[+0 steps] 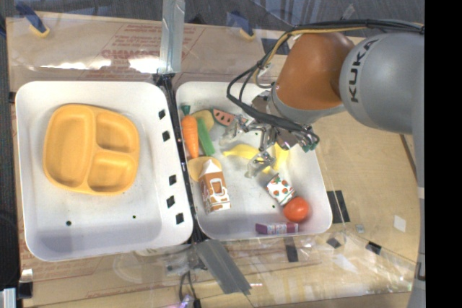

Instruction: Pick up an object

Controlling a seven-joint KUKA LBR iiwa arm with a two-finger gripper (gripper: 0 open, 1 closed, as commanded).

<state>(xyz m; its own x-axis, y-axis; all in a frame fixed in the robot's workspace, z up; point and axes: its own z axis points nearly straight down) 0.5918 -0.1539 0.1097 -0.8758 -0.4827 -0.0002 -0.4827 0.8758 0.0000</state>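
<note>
Left bin (29, 155): holds one yellow divided plate (92, 148), three compartments, lying flat in the upper half.

Right bin (317, 187): along its left wall a carrot (190, 136), long axis running up-down in view, green top toward the far end. Just beside it a green pod-like piece (205, 136), roughly parallel. Below these, an orange-and-white carton (214, 187), lying on its side, peaked end toward the carrot. Watermelon slice (224, 116) near the far wall. Yellow banana (242, 151) mid-bin, long axis left-right. Small strawberry-print carton (280, 189) tilted diagonally, touching a red tomato (295, 209). Purple bar (277, 229) along the near wall.

Gripper (264, 152) low over the banana's right end; finger state cannot be judged.
</note>
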